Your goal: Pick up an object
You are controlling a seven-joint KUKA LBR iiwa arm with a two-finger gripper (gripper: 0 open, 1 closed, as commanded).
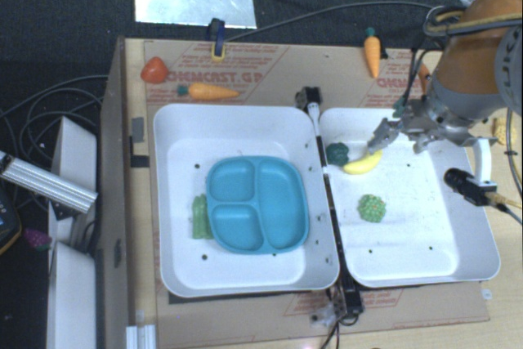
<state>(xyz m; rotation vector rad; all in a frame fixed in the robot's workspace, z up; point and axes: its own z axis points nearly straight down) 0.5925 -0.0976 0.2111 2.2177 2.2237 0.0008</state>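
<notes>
1. From my remote station I took the blue plate [257, 204], lying flat in the left bin [176, 135], as my landmark; one green piece [200, 218] lay against its left edge.
2. Above the plate, on the counter's [270, 65] cardboard, I counted one tomato [154, 70] and two carrots, one lying [211, 91] and one farther right [373, 53], all spares outside the bins.
3. Right of the plate, the right bin [409, 257] held three pickable things: one dark green lump [337, 152], one banana [363, 164], one green ball [372, 208].
4. The claw [384, 133] hung just above the banana's right end, probably lined up for it; released or clenched, I could not tell.
</notes>
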